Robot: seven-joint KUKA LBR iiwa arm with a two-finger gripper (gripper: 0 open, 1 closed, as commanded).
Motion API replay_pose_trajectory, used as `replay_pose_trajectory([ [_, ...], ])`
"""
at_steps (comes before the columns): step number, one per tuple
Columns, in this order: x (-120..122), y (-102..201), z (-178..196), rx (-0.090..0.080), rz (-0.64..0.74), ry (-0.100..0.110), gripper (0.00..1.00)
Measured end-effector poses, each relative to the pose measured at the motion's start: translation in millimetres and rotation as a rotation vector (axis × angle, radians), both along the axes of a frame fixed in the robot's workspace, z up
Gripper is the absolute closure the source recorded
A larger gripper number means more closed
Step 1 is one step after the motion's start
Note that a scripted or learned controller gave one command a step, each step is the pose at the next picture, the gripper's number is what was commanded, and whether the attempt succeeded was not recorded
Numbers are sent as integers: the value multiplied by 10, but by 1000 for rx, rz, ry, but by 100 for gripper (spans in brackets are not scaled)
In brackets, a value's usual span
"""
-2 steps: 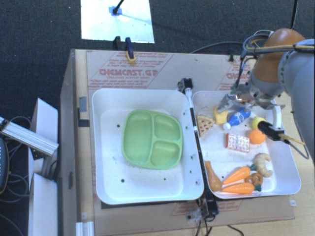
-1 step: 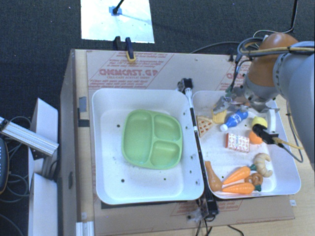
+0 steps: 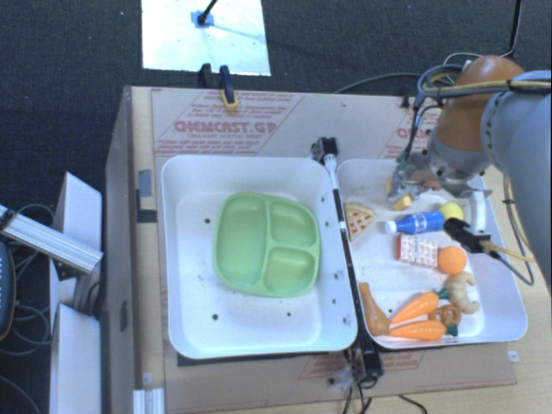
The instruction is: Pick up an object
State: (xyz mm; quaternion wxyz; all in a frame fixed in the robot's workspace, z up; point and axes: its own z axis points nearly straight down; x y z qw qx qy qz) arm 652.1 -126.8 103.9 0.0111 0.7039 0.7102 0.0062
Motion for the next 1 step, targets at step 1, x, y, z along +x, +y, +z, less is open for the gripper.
replay_pose_trajectory([
  [1, -100, 542, 1005, 7, -4, 19, 100],
])
